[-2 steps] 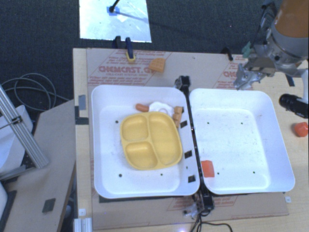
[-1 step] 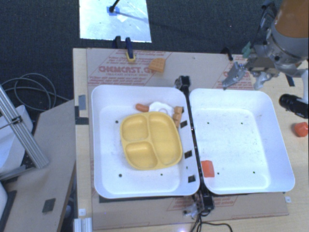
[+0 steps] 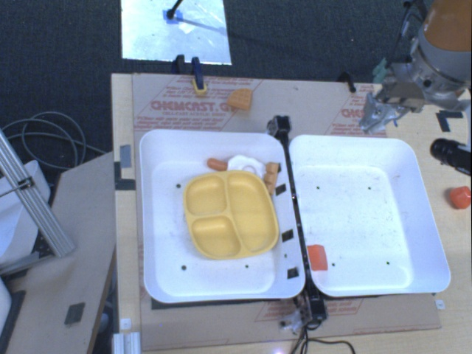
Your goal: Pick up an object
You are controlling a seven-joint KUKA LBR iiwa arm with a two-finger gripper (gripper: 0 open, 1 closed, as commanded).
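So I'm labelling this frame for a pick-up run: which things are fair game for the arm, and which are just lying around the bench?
Job in hand:
yellow divided tray, left bin
orange sausage piece, left bin
white item, left bin
tan piece, left bin
orange block, right bin
end effector

Lying about:
tan waffle-like piece on the board
orange item on the bench

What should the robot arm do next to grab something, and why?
Probably swing the gripper down and leftward over the small orange block. The gripper hangs above the far rim of the right bin with nothing between its fingers, and the block sits alone near that bin's near-left corner, so it looks easier to reach than the pieces crowded around the yellow tray.
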